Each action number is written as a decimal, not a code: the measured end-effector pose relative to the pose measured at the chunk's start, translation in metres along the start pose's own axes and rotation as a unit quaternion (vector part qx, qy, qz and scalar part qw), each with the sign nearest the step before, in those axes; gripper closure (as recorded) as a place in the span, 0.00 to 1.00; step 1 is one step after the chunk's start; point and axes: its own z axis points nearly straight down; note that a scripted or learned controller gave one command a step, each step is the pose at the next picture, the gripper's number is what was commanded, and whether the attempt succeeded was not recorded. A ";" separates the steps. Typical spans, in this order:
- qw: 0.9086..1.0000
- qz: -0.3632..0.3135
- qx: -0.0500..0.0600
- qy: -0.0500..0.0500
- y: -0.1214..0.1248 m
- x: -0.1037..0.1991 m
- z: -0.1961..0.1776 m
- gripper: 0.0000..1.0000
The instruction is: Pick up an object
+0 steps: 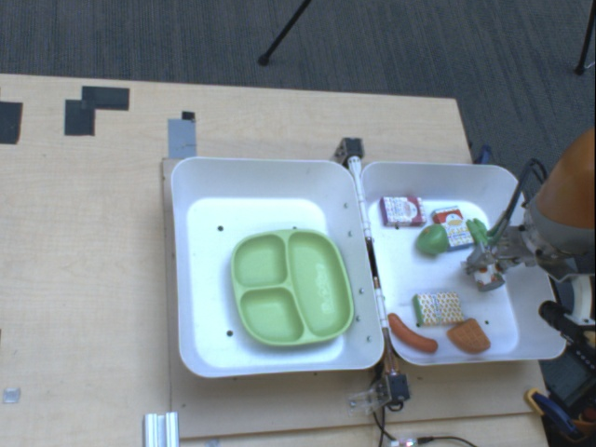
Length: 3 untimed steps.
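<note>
The right bin (503,186) holds several small items: a red and white packet (402,210), a red and white box (453,227), a round green piece (432,240), a patterned green packet (438,307), a red sausage (412,334) and an orange piece (468,336). My gripper (485,272) hangs low over the right half of this bin, just right of the green piece and above the patterned packet. Nothing is visibly held in it. The arm's orange band (570,194) sits at the right edge.
The left bin (200,250) carries a green three-compartment plate (293,287). A metal clamp strip (367,250) runs between the two bins. Cables (391,394) lie at the bench's front edge.
</note>
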 end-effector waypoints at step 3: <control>1.000 -0.001 0.003 0.001 -0.047 0.230 -0.081 1.00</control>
